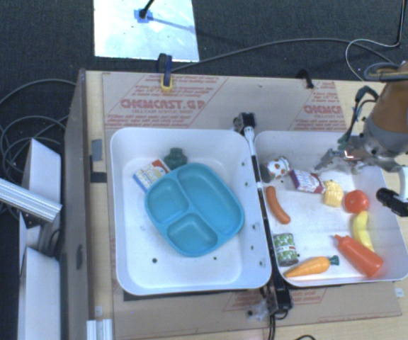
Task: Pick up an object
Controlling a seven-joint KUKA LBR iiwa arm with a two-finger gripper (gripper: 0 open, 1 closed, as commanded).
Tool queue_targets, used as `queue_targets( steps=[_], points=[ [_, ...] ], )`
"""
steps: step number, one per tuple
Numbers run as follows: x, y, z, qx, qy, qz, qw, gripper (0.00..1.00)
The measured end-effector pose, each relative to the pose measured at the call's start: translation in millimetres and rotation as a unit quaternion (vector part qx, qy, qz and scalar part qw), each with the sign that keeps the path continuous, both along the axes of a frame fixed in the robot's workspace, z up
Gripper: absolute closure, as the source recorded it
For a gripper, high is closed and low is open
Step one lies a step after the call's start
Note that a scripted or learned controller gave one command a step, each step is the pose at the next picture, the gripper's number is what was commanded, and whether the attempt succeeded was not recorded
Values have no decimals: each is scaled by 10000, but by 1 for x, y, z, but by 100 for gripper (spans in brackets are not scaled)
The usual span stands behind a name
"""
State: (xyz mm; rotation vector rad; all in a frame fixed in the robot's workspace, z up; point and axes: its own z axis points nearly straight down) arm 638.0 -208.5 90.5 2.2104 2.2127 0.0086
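hovering over the right bin (402,261) by its far edge, jaws (346,157) spread, grasping nothing; poised above the toy food, purple packet (305,181) and corn (333,192) nearest.

Position: one camera fixed above the bench
Facing: down at a slant onto both white bins, left bin (129,261), right bin (395,253)
Nearness: far enough to take in bench edges and surrounding floor
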Motion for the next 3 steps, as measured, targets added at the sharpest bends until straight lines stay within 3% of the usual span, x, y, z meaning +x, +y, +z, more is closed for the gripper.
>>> queue_targets(
  steps=[1,2,3],
  points=[
    [32,2,84,17,34,18,10000,0],
    [-20,25,-7,31,67,1,10000,0],
    [-30,8,38,19,49,0,10000,0]
  ],
)
